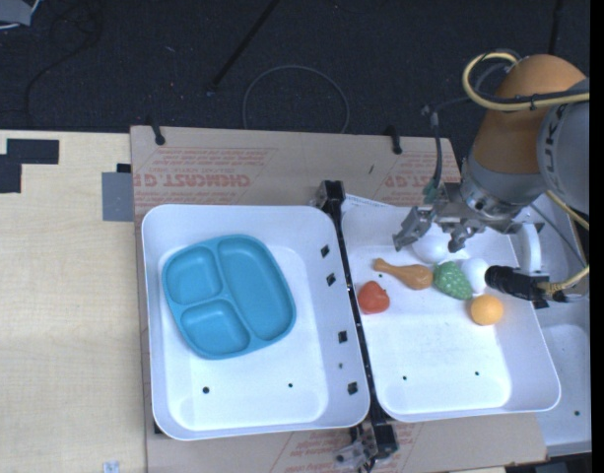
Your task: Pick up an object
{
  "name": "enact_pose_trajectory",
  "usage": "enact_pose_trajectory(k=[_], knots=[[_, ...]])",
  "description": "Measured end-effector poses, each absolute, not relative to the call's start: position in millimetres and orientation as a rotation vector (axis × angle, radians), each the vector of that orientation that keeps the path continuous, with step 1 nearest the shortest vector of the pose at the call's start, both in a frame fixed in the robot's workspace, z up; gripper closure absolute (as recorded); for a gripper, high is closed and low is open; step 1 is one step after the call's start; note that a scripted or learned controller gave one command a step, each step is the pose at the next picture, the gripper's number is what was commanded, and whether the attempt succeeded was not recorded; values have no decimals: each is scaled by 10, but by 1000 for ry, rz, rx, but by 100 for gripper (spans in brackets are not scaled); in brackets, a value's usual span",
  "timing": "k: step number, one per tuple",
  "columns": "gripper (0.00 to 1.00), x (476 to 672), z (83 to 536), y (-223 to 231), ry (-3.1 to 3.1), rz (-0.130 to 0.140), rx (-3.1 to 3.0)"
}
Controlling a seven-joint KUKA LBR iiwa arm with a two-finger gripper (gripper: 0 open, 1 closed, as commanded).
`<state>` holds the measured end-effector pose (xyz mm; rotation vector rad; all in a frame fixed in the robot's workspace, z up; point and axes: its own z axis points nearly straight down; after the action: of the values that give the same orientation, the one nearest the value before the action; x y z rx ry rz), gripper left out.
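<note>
Behind bins, mirrored cardboard print [205, 178], unreadable.

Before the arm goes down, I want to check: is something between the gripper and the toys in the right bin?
Nothing visible stands in the way. The gripper hangs at the far side of the right bin, directly above a white object. The drumstick, green toy, red toy and orange ball lie uncovered beside it.
</note>
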<state>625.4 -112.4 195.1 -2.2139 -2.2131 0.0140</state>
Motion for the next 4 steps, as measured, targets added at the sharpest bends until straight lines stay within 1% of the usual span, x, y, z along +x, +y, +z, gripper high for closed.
enact_pose_trajectory(k=[1,2,3,4], knots=[[0,6284,2025,-1126,-2222,1,-2220],[0,6342,1409,-1084,-2222,8,-2212],[0,6326,868,-1065,-2218,8,-2215],[100,6340,1005,-1076,-2220,4,-2218]])
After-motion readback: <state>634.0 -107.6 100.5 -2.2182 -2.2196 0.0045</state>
